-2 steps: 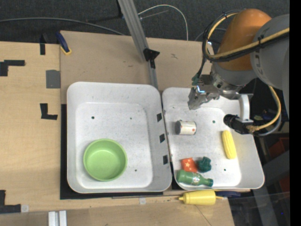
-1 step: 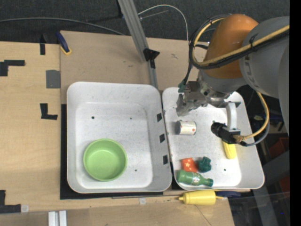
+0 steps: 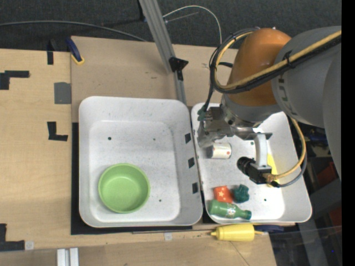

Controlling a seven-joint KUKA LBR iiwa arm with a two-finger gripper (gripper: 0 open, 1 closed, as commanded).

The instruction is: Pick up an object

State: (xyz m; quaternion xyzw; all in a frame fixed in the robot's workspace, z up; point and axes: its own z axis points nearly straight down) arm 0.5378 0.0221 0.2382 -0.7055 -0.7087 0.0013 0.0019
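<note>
A pale wooden surface (image 3: 33,165) carries two shallow white bins side by side, with dark floor beyond it at the top of the view and a grey metal pole (image 3: 158,26) slanting down toward the bins. The left bin (image 3: 133,121) holds one thing, a round light-green bowl (image 3: 124,188), upright near its front left corner. The right bin (image 3: 294,204) holds the smaller pieces. There is one small white cylinder with a red band (image 3: 221,151) lying on its side just beneath the arm's wrist, one orange-red piece (image 3: 223,193), one dark teal piece (image 3: 241,193) touching it on the right, and one green bottle with a white label (image 3: 228,209) lying flat along the front wall. One yellow object (image 3: 235,233) lies outside, on the surface just in front of that bin. The pincer (image 3: 213,134) hangs over the back left part of the right bin, right above the white cylinder; whether it is released or clenched cannot be told, since the wrist hides that part.
</note>
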